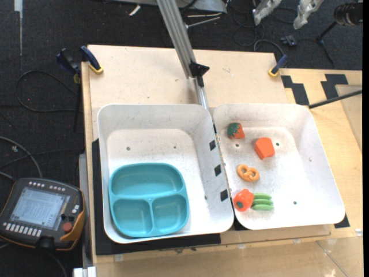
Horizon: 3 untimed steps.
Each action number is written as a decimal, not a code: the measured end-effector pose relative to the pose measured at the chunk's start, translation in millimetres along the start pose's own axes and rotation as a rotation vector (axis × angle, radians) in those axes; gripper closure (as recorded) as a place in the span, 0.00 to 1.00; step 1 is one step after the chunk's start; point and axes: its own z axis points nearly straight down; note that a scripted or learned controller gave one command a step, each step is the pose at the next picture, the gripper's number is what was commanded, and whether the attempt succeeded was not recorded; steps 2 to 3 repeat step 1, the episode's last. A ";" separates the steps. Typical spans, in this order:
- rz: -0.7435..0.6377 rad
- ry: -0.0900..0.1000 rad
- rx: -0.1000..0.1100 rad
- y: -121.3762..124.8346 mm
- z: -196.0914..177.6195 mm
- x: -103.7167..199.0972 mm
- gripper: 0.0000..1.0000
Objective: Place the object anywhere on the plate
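Note:
A teal plate with three compartments lies in the front of the left bin. In the right bin lie a red and green strawberry-like piece, an orange block, an orange pretzel, a red pepper-like piece and a green bean pod touching it. My gripper hangs high at the top right, beyond the bench's far edge, open, its two pale fingers spread wide with nothing between them.
A slanted metal pole crosses the back of the bench down to the seam between the bins. Yellow clamps grip the far corners. A teach pendant lies on the floor at the lower left, among cables.

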 end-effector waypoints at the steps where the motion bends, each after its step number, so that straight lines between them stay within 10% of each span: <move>1: 0.000 0.000 0.000 0.0 0.0 0.1 0.00; 3: 0.000 0.000 0.000 0.0 0.0 0.1 0.00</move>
